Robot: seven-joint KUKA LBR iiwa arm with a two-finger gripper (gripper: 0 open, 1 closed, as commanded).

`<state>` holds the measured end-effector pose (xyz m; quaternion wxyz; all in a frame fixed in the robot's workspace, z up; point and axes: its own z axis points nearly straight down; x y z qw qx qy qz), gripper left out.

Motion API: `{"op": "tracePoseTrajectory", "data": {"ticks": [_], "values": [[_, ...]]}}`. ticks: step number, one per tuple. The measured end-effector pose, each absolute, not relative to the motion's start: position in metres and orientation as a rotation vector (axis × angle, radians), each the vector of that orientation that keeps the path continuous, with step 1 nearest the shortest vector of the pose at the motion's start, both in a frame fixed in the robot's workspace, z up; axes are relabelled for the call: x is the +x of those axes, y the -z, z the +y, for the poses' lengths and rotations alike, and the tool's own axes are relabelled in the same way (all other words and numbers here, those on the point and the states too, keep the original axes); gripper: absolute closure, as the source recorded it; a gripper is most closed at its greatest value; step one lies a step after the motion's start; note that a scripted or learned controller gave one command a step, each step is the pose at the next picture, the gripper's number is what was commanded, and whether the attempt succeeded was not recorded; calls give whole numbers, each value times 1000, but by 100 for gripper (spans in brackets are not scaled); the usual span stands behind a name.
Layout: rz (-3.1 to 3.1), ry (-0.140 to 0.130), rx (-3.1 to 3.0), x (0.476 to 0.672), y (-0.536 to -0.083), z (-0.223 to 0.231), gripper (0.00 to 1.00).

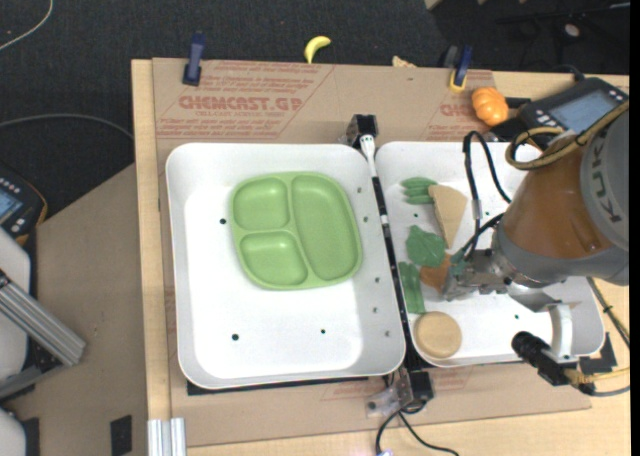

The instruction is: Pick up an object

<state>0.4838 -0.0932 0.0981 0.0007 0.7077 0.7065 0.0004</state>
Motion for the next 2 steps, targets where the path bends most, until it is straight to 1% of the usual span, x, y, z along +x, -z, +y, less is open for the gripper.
{"op": "tracePoseTrajectory", "data": {"ticks": [1,2], "values": [[2231,-15,2206,481,-190,4,100],[2221,-27,2206,482,-361,35,100]]}}
